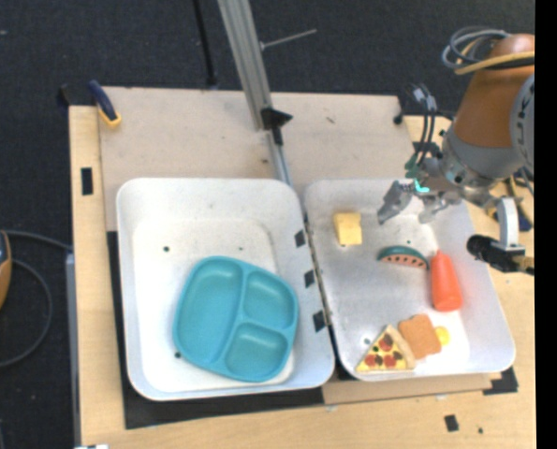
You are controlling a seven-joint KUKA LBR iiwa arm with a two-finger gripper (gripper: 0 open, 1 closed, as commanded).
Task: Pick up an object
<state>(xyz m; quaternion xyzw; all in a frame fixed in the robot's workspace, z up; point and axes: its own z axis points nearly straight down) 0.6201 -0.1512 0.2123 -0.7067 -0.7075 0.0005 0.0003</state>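
A view from above, at a slant, of a wooden bench bearing two shallow white bins side by side. The left bin (pixel 147 213) holds a turquoise divided plate (pixel 236 318). The right bin (pixel 353 354) holds five toy foods: a yellow cheese block (pixel 348 229) toward its upper left, a watermelon slice (pixel 404 256) near the middle, an orange carrot (pixel 445 282) just right of the slice, and at the lower edge a pizza wedge (pixel 387 353) touching a piece of toast (pixel 420 336). The grey arm with its orange band reaches in from the right, and its gripper (pixel 405 199) hangs over the upper middle of the right bin, fingers parted and holding nothing. The cheese block lies to the gripper's left and slightly below it in the picture, and the watermelon slice lies almost directly below, its long axis running left to right. These two look like the nearest candidates; the carrot, standing lengthwise up and down in the picture, sits further off to the lower right
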